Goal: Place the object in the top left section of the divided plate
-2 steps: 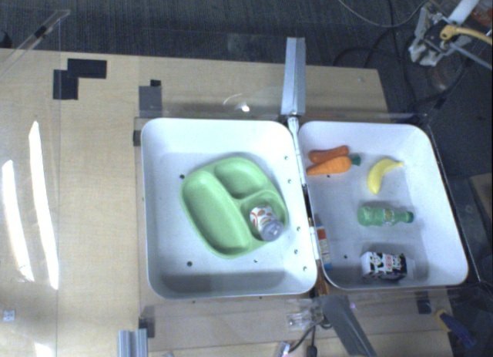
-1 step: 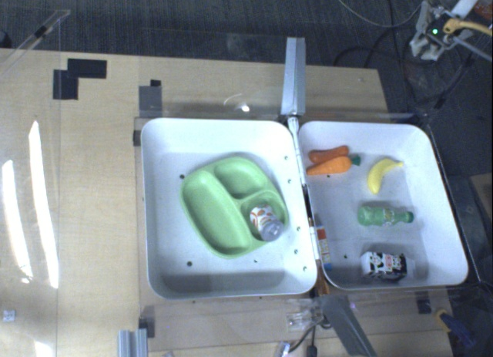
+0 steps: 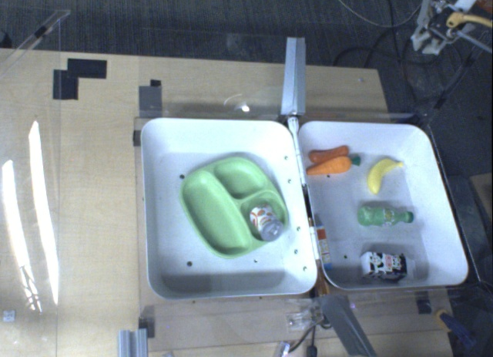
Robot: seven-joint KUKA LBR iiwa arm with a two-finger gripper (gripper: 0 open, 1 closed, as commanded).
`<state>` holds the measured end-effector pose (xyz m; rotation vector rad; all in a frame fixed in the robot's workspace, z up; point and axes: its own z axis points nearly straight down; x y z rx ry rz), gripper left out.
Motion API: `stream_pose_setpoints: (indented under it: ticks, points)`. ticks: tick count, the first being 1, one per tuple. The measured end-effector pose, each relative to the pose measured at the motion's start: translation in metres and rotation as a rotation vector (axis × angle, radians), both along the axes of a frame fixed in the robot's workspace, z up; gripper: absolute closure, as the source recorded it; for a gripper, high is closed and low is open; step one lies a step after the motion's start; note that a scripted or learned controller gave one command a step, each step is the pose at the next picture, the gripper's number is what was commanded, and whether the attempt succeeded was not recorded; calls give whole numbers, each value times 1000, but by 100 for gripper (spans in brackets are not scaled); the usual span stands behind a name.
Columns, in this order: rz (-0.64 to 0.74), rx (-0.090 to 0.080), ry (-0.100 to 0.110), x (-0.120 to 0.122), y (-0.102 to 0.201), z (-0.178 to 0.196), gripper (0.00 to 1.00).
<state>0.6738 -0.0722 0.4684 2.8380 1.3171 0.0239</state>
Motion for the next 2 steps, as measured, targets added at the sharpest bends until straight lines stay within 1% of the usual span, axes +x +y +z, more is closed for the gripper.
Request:
stream_pose_setpoints:
  ticks: [2]
  points:
    - [23, -4, -10, 3, 6, 22, 100]
